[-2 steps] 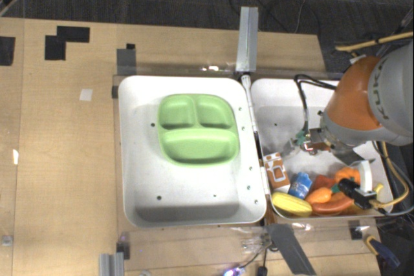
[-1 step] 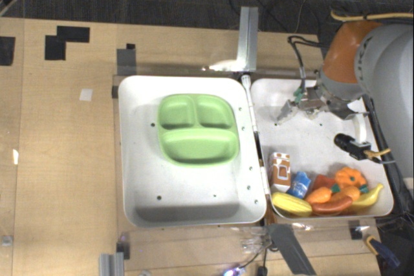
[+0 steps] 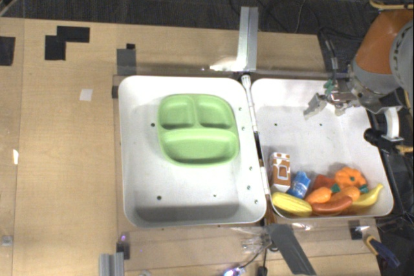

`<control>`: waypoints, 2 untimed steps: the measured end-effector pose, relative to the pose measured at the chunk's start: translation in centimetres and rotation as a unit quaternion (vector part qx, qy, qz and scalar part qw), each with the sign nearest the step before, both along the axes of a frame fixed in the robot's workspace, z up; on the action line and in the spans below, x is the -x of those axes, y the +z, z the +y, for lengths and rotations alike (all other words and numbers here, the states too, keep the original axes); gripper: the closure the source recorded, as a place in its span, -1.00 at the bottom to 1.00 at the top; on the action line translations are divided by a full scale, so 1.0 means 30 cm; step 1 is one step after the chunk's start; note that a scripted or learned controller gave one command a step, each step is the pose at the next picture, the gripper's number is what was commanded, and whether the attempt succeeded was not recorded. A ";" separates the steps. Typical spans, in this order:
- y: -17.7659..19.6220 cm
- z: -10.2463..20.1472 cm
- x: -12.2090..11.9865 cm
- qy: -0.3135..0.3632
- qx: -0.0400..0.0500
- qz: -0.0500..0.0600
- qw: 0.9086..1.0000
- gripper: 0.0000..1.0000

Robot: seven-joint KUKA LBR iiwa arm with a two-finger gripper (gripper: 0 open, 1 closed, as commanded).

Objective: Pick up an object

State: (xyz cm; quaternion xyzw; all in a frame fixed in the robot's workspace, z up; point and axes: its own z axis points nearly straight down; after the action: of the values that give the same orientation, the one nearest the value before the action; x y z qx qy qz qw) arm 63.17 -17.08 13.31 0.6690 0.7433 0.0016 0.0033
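The right bin (image 3: pixel 323 132) carries the objects along its near edge: a yellow banana (image 3: pixel 291 204), a blue item (image 3: pixel 300 184), a brown-and-white carton (image 3: pixel 280 170), a red-orange vegetable shape (image 3: pixel 331 203), an orange pumpkin-like piece (image 3: pixel 349 178) and a second banana (image 3: pixel 370 195). These are smooth, glossy toys, touching one another. The gripper (image 3: pixel 326 101) hangs over the bin's far bare area, well apart from the cluster, fingers spread and grasping nothing. The left bin (image 3: pixel 136 158) holds a matte green three-compartment tray (image 3: pixel 197 128). The table (image 3: pixel 58 158) is pale wood.
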 end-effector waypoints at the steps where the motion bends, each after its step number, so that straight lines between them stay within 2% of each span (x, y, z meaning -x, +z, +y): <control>1: 0.014 0.021 -0.131 -0.008 0.000 0.000 1.000 -1.00; 2: -0.041 0.192 -0.130 -0.016 -0.001 0.001 1.000 -1.00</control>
State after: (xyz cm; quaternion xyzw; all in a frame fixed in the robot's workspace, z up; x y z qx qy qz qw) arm 67.06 -11.31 12.07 0.6807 0.7325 0.0016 0.0026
